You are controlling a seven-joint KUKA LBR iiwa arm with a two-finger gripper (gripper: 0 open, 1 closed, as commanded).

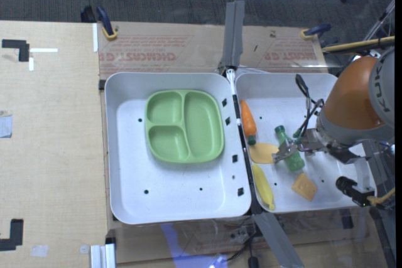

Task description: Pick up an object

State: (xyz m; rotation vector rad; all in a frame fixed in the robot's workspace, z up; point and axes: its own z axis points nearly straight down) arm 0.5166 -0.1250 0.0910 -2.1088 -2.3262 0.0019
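Closest to the camera, the right bin (326, 81) has the clutter: a yellow banana (263, 187) lying along its left wall near the front corner, and an orange-tan wedge, maybe cheese (304, 186), just right of it; a bit further back there's a pale yellow flat piece (264, 152) and a small green bottle (288, 149), tilted, with the end effector (290, 150) right on top of it; honestly can't tell if it's clamped on the bottle or just touching it, too small and busy to read; behind that, an orange carrot (249, 120) lies along the left wall, pointing away from the camera.

The left bin (119, 154) holds one thing, a green divided plate (184, 126) with three compartments, sitting toward the back half; nothing's in the compartments.

The arm (355, 103), grey with its orange band, comes in from the right and covers a chunk of the right bin's right side; the bins touch along a shared edge in the middle; behind both, a sheet of cardboard (163, 50) is clamped to the wooden desk (47, 135), with a grey upright post (233, 34) between them.
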